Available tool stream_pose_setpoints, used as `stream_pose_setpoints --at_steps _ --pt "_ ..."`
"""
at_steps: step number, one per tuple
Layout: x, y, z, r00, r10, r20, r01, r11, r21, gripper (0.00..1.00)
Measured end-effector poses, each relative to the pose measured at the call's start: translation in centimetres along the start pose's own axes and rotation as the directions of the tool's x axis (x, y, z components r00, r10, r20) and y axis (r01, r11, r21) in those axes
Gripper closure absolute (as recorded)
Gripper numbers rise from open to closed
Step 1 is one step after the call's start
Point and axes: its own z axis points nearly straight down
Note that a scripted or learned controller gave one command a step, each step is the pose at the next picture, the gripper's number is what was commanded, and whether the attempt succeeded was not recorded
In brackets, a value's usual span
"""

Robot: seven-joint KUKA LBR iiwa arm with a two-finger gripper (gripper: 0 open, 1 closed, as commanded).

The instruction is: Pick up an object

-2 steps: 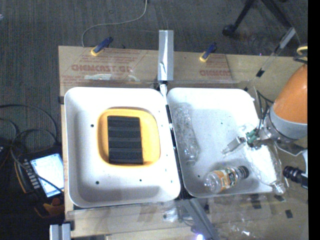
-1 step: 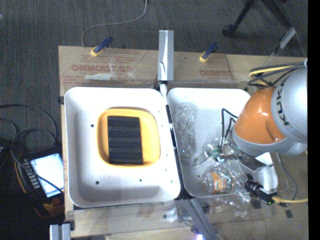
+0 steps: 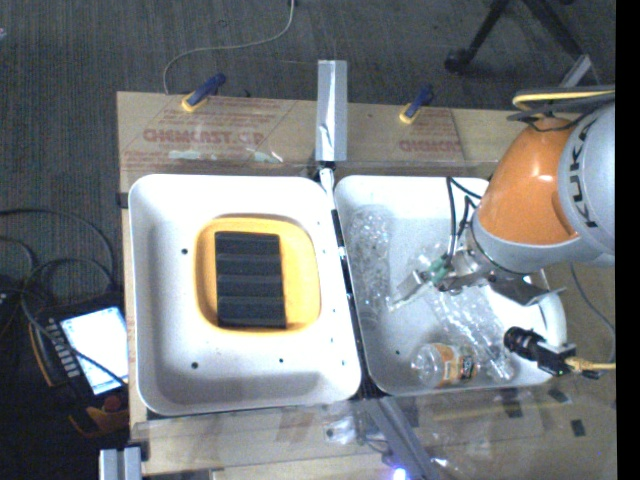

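A grey-and-orange arm point(image 3: 525, 198) leans in from the right over the right bin point(image 3: 405, 213), its gripper point(image 3: 438, 274) low near the middle of that bin among pieces of clear plastic. Whether the gripper is released or clenched cannot be told from this angle, and nothing can be seen held in it. Three pickable items lie in the right bin. A clear bottle point(image 3: 368, 243) lies along the left wall, and a crumpled clear wrapper point(image 3: 472, 320) sits just below the gripper. A labelled bottle point(image 3: 447, 364) with an orange band lies on its side near the front edge. The wrapper and the labelled bottle lie close together, well apart from the bottle at the left wall. In the left bin point(image 3: 160, 268), a yellow tray point(image 3: 205, 268) sits near the centre with a ribbed black block point(image 3: 250, 280) inside it. The bins stand side by side, touching, on a brown board point(image 3: 230, 133). Two blue-and-yellow clamps point(image 3: 203, 91) point(image 3: 416, 103) grip its far edge either side of an upright metal post point(image 3: 331, 108). A lit tablet point(image 3: 92, 346) lies on the carpet to the left of the bench.
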Motion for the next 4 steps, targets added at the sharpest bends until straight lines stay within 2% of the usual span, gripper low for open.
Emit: stream_pose_setpoints --at_steps 1,2,3,4 --pt "-4.3 -0.6 -2.5 0.995 0.097 0.001 -0.097 0.995 0.001 0.0" --pt "-8.2 -2.3 -5.2 0.949 0.317 0.002 -0.317 0.949 0.001 0.0" --pt "-11.0 -4.4 -1.5 0.972 0.235 0.001 -0.235 0.972 0.003 0.0" --pt "-6.4 -2.9 8.4 0.988 0.152 0.0 -0.152 0.988 -0.007 0.0"
